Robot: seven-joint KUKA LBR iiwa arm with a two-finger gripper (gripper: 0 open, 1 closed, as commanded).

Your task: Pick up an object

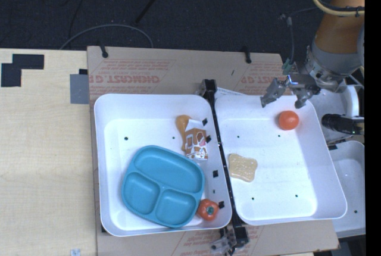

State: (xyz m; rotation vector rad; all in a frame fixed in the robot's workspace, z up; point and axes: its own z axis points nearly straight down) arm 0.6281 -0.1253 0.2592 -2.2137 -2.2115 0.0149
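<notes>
- Hand (288, 93) of the grey arm hangs over the far edge of the right-hand shallow white bin (333, 189), its two dark fingers spread wide apart with nothing between them.
- Far off to the hand's left and nearer the camera, in the left-hand shallow white bin (110, 130), lies a blue plastic plate with three compartments (162, 185); it looks too broad and flat for an easy pinch.
- Left of the hand, and closer to it than the plate, a tan, drumstick-shaped toy (183, 124) touches a small printed packet in white and brown (196, 144) beside the bins' shared wall.
- At that bin's near corner, well apart from the hand, sits a small red-orange tomato-like ball with a green top (208, 209), just beside the plate's rim.
- Across the wall, in the hand's own bin, a flat beige piece shaped like a slice of toast (243, 167) lies below and a little left of the hand; its thinness would make it hard to grip.
- Nearest of all is a small round orange-red ball (288, 120), lying almost straight below the hand towards the camera, near but not touching, and clear of the bin walls.
- Being round, it has no long axis to match; the likely move is a short shift towards the camera and a drop, so the fingers straddle it.
</notes>
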